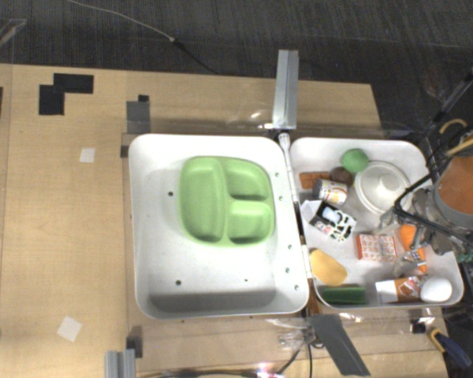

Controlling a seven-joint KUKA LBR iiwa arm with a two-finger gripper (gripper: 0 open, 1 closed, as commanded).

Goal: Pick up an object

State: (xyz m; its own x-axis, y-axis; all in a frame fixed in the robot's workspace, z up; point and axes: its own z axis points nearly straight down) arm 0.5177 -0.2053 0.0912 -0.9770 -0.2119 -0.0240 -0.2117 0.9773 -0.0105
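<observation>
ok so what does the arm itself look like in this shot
The arm enters from the right edge over the right bin: a rounded grey body with a broad orange band, dark cables looping around it, and a yellow-tipped cable above. Its gripper end is too blurred to describe.

My arm (461,187) runs off the frame at 3 o'clock, and its bulk hides the right bin's (315,156) rim there. My gripper (414,239) is too blurred to read. The orange item (407,235) beneath it is partly covered. Labels on the small packets (376,247) are illegible.
</observation>
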